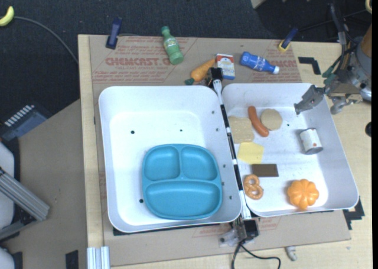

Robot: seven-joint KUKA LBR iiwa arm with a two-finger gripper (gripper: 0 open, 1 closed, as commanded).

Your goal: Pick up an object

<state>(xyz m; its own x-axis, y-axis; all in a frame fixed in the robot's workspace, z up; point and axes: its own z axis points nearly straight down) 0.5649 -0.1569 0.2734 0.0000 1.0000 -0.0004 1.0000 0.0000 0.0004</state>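
The right bin (342, 161) holds a red sausage (258, 121), a round tan bun (272, 119), a pale bread slice (240, 127), a yellow cheese square (250, 153), a brown bar (264, 170), a pretzel (254, 187), an orange pumpkin (302, 193) and a small silver can (309, 141). My gripper (323, 102) hangs over the bin's far right corner, open, with nothing between its fingers. It is above and slightly right of the can, apart from it.
The left bin (118, 120) holds a blue divided plate (181, 180). Behind the bins on the board lie a green bottle (172, 46), a carrot (202, 70), a small carton (225, 65) and a blue bottle (258, 62).
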